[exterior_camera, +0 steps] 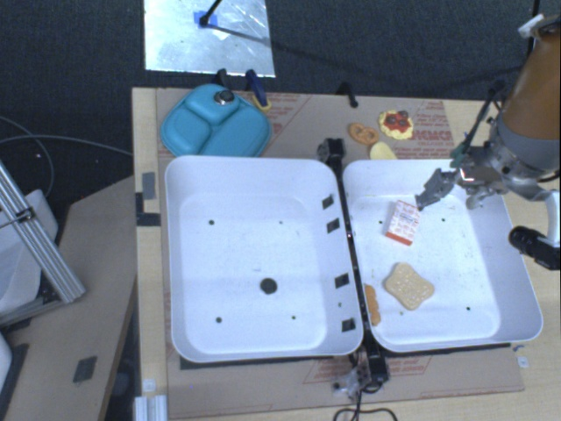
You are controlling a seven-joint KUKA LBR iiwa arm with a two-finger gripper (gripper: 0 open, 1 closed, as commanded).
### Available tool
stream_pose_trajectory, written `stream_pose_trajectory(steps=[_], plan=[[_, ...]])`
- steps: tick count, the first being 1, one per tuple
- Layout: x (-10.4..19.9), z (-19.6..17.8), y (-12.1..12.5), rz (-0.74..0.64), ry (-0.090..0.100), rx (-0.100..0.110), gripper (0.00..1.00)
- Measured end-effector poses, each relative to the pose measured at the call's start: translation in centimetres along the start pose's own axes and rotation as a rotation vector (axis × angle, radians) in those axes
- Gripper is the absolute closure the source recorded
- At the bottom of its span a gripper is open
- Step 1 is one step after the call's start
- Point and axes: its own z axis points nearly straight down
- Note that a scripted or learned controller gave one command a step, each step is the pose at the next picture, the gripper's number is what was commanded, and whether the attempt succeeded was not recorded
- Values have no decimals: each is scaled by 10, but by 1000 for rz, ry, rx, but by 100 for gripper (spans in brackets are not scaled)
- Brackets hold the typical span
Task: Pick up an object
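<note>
- While hanging above the right bin (517, 323) with nothing between the fingers, shows the gripper (456, 185) spread wide, one finger slanting down-left toward the small red-and-white carton (402, 223), the other to the right.
- Places that carton on the bin floor just beside the left fingertip, lying flat and apparently untouched.
- Leaves a toast-shaped piece (409, 285) nearer the front of the same bin, and a thin tan piece (372, 304) against the divider.
- Holds a small dark disc (268, 286) alone in the left bin (188, 235).
- Judged by this: no pickup done yet; approach roughly made, with descent, closing on the carton and lifting all left.
- Likely needs a small shift left to straddle the carton.
</note>
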Motion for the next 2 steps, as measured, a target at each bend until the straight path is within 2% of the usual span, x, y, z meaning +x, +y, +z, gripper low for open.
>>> stream_pose_trajectory(steps=[1,2], plan=[[0,-11,1,-2,0,-4,100],[11,22,-45,3,1,5,100]])
